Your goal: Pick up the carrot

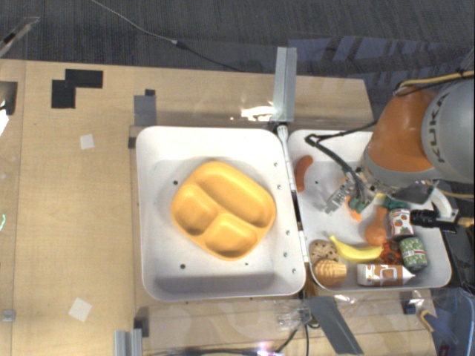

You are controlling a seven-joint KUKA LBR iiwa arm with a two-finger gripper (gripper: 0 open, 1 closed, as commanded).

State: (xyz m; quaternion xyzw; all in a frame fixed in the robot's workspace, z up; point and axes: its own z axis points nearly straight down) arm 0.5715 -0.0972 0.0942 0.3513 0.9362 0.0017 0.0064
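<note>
Where wood bench (74, 199) ends, dark carpet (223, 13) begins.

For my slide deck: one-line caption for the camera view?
Arm's gripper low in the right bin beside the carrot; yellow tray in left bin.

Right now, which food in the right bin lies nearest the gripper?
The carrot, the orange piece just beside the gripper; the banana and the red sausage lie farther off.

Yellow sectioned plate (223, 208) lay in white left bin (156, 273); banana (356, 250) yellow; carrot (375, 230) orange; arm band (401, 136) orange.
</note>
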